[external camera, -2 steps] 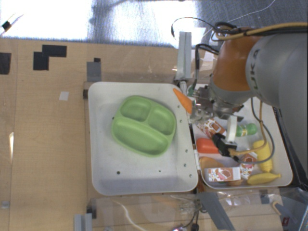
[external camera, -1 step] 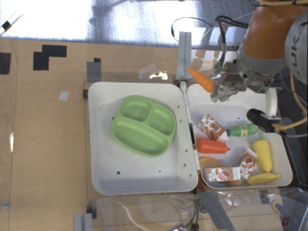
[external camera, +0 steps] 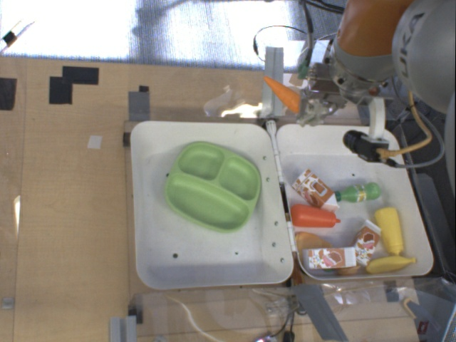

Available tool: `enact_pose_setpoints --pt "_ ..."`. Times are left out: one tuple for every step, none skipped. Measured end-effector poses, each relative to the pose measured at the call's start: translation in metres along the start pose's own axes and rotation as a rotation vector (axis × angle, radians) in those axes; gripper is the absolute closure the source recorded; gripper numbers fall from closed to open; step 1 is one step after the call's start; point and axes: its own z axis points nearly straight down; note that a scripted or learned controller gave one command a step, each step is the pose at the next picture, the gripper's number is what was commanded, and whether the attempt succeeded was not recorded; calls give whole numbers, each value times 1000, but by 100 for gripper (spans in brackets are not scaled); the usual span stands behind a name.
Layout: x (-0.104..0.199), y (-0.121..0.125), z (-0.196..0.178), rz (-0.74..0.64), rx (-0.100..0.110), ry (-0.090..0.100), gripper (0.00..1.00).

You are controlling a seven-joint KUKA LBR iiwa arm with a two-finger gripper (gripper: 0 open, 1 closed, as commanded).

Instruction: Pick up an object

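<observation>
My gripper (external camera: 308, 110) hangs over the back edge of the right bin (external camera: 420, 223), near the wall between the two bins. An orange carrot (external camera: 282, 94) sticks out to its left, thick end at the fingers and tip pointing up and left. The carrot is off the bench, with the gripper shut on it. The grey arm with its orange band (external camera: 370, 20) comes in from the upper right.
The left bin (external camera: 153, 255) holds a green divided plate (external camera: 214, 185). In the right bin lie a small carton (external camera: 312, 187), a green bottle (external camera: 360, 192), a red sausage-like piece (external camera: 313, 216), a yellow bottle (external camera: 390, 228), a banana (external camera: 388, 263) and further cartons (external camera: 329, 257). A grey post (external camera: 274, 84) stands behind the bins.
</observation>
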Motion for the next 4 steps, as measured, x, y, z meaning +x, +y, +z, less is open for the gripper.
enact_pose_setpoints --pt "36 -107 26 362 4 0 100" --pt "-27 -145 -50 24 -2 0 100" --pt "-5 -147 75 -287 2 1 100" --pt "-60 -136 117 -283 2 1 100"
